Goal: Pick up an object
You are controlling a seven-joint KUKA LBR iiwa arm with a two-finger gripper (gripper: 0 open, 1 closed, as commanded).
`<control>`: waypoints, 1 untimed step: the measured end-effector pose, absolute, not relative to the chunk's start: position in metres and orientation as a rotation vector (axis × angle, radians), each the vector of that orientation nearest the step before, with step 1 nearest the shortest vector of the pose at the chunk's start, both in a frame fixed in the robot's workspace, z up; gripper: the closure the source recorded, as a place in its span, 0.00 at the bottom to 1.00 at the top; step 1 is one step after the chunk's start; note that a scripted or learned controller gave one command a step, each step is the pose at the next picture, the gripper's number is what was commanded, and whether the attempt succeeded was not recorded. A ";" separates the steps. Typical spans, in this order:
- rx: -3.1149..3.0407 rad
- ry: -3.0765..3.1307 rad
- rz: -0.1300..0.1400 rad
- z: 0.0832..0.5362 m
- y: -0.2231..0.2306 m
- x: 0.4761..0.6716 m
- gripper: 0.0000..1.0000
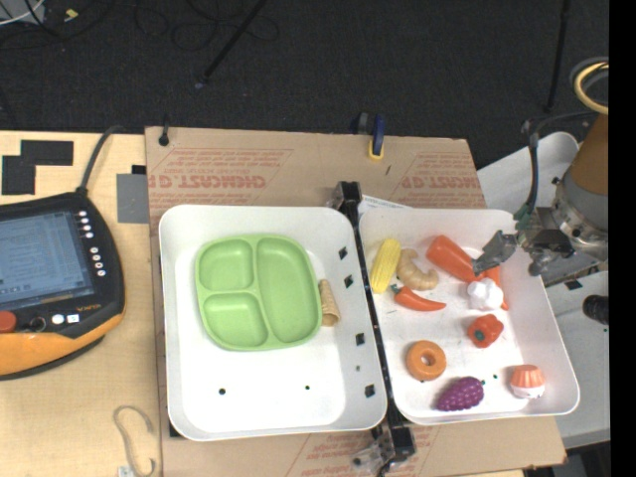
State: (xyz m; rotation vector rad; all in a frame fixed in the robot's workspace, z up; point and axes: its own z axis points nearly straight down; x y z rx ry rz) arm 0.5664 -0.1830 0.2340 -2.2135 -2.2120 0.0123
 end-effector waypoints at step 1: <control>-2.220 -2.222 0.001 0.241 -0.183 0.569 0.00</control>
